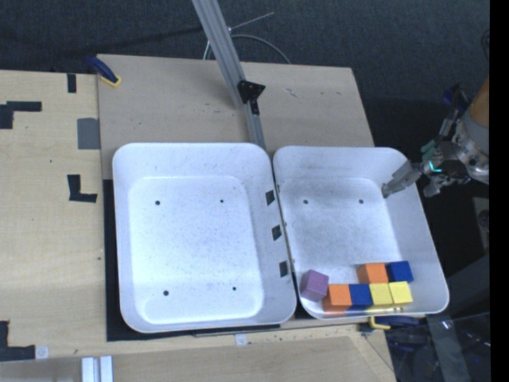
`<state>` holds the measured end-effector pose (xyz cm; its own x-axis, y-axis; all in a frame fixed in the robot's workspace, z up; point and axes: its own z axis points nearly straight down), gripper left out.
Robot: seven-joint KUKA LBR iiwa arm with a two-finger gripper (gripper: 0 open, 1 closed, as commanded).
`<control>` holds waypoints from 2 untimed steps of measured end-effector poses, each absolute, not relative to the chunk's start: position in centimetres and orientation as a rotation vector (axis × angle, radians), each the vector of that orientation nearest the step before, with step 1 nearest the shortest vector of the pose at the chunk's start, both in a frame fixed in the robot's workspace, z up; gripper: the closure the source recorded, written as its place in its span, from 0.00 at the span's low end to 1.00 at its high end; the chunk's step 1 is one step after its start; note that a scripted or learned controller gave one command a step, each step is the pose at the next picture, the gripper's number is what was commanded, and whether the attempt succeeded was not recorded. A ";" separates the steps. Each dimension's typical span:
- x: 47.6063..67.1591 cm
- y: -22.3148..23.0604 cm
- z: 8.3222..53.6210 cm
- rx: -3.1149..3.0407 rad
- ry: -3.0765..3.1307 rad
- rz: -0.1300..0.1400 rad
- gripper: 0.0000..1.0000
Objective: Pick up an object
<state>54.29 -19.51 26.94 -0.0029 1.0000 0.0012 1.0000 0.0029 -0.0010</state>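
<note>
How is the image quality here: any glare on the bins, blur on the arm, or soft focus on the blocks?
Camera view: lighting is even and dim, with no hard glare on the right bin or the left bin; the tool at the right bin's far right rim looks smeared and soft; the blocks read as clear colour patches with soft edges; the surround beyond the bench falls dark.
</note>
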 end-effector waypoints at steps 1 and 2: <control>53.3 -14.5 24.3 -2.214 -2.224 0.003 0.00; 52.7 -11.6 17.5 -2.214 -2.218 0.007 0.00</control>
<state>52.70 -11.62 17.48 -0.0021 1.0000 0.0022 1.0000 0.0021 -0.0087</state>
